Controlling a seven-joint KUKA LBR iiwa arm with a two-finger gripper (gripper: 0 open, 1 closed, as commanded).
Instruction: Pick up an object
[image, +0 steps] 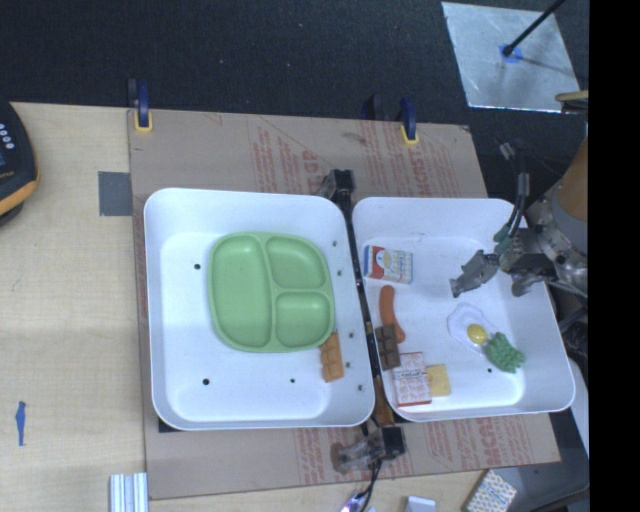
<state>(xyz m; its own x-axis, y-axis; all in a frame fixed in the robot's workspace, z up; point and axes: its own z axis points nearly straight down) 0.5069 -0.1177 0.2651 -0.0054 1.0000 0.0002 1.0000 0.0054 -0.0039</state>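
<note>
My gripper (492, 282) hangs over the right side of the right bin (440, 222). It is open, with its two dark fingers spread and nothing between them. Just below it lies a fried egg (472, 328), and a green broccoli piece (504, 353) sits beside the egg. Further left in this bin are a small red and white carton (388, 263), an orange sausage (389, 310), a brown chocolate bar (386, 348), a red and white packet (411, 385) and a yellow cheese square (438, 380).
The left bin (175, 300) holds a green divided plate (270, 291) and a small orange waffle piece (331, 357) near its right wall. Clamps and a black divider (352, 250) run between the bins.
</note>
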